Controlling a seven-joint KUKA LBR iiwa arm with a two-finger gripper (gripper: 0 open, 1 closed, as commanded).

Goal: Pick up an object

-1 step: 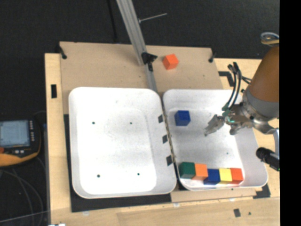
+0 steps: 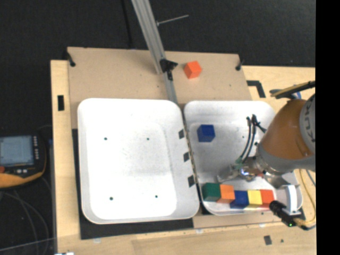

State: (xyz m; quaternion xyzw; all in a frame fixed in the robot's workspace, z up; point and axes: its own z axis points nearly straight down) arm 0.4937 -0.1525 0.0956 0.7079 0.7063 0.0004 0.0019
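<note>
Two white bins sit side by side on the tabletop (image 2: 106, 73). Left bin (image 2: 130, 161) holds nothing to grasp. Right bin (image 2: 228, 113) has a blue cube (image 2: 206, 133) at frame centre and a row (image 2: 238, 194) of green, orange, blue, yellow and red blocks along its lower wall. They look light, rigid, smooth; best gripped across flat sides. An orange cube (image 2: 192, 69) lies outside, above. The hand (image 2: 241, 170) hovers just above the row; whether it is apart or together I cannot tell. The wall and tight packing hinder access.
</note>
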